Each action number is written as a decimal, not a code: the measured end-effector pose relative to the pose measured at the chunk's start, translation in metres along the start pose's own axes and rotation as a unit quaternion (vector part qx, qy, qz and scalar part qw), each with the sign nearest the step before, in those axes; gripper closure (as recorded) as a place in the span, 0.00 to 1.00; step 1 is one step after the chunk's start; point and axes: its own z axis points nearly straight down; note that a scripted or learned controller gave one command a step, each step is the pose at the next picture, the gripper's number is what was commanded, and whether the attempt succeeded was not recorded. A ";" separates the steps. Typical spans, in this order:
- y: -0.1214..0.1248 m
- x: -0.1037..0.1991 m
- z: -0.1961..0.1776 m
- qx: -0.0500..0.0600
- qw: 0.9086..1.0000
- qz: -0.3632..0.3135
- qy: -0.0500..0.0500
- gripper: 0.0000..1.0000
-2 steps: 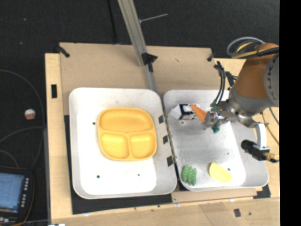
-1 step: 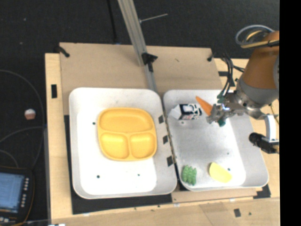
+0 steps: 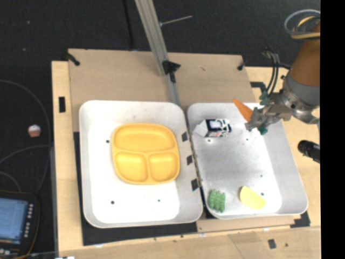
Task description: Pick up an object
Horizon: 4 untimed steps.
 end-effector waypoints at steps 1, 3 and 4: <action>-0.002 0.051 0.013 0.004 1.000 -0.001 0.001 1.00; 0.000 0.150 0.007 0.004 1.000 -0.001 0.001 1.00; -0.001 0.201 0.023 0.005 1.000 -0.001 0.001 1.00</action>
